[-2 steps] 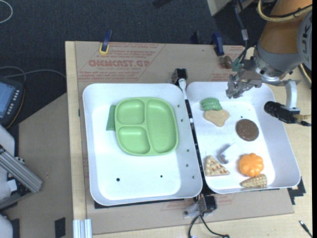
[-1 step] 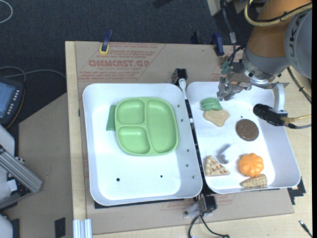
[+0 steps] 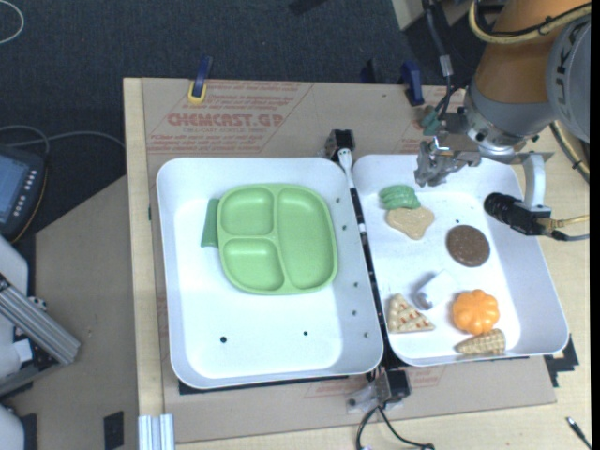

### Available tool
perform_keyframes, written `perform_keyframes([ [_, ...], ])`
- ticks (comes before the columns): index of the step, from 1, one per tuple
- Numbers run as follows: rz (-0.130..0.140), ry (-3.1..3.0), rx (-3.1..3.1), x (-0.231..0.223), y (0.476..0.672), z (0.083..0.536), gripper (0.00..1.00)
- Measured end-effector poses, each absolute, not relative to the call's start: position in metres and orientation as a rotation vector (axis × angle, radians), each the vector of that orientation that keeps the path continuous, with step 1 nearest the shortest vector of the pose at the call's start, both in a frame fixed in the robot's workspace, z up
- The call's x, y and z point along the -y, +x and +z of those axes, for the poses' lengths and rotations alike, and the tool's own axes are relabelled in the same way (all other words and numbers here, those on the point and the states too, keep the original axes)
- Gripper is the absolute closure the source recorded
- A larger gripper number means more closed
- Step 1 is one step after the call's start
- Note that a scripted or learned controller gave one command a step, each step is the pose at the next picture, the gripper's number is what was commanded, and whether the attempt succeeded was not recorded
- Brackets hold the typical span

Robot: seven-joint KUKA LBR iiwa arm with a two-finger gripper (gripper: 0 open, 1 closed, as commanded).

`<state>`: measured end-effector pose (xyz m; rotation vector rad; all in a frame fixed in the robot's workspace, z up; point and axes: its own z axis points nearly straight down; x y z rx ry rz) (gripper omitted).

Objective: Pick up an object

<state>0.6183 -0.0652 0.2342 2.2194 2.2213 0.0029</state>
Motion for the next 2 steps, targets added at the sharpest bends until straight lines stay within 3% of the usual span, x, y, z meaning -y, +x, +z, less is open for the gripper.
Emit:
perform_keyframes([
  [1,-0.002,2.224,-2.221,0.063,0.607,0.227,1.00],
  [2,0.000,2.220,-2.220,0.067,0.621,0.218,1.00],
])
